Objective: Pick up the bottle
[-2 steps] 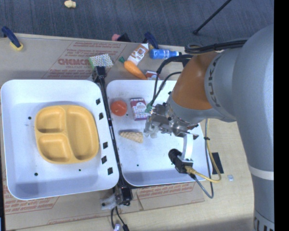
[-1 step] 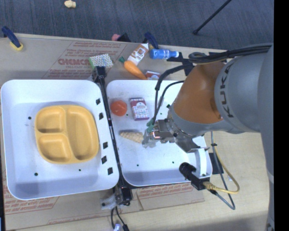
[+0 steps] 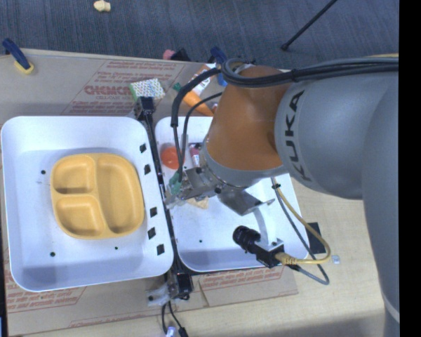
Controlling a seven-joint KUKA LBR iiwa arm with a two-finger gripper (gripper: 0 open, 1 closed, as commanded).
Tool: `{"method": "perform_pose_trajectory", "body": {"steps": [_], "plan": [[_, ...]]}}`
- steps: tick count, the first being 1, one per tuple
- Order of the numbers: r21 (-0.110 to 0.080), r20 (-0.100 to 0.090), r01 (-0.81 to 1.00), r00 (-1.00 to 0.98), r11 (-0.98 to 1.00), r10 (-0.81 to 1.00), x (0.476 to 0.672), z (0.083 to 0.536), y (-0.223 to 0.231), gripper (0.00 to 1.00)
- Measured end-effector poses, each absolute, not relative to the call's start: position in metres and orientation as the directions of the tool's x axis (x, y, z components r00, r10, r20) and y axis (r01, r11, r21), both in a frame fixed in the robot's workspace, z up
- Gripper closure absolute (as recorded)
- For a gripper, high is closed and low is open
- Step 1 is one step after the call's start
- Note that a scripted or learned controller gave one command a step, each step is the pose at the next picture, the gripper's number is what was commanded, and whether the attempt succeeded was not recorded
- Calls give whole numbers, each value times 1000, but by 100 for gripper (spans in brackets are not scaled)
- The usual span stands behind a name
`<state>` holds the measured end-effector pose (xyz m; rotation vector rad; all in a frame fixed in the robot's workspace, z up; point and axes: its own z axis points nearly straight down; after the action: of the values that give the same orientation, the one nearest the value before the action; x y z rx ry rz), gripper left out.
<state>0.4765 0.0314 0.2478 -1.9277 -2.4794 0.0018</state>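
My gripper point(image 3: 184, 190) hangs low over the left side of the right bin point(image 3: 210, 248), close to the wall between the two bins. The arm's orange band point(image 3: 249, 128) and grey body cover most of that bin. An orange-red round object point(image 3: 169, 156) lies just beyond the gripper, partly hidden. Another orange item point(image 3: 196, 98) peeks out at the bin's far edge behind black cables. I cannot tell which of these is the bottle. Something pale and greenish sits right at the gripper, too hidden to name.
A yellow divided plate point(image 3: 97, 195) lies in the left bin point(image 3: 14, 188). A small patterned block point(image 3: 147, 88) rests on the cardboard behind the bins. A black plug with a yellow cable point(image 3: 256, 244) hangs over the right bin's near side.
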Motion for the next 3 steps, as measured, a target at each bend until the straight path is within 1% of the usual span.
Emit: {"method": "perform_pose_trajectory", "body": {"steps": [1,2,3], "plan": [[-6,1,981,-196,196,981,475,192,111,100],[0,-1,906,-423,423,906,477,279,98,100],[-3,0,904,-427,427,904,476,245,42,100]]}}
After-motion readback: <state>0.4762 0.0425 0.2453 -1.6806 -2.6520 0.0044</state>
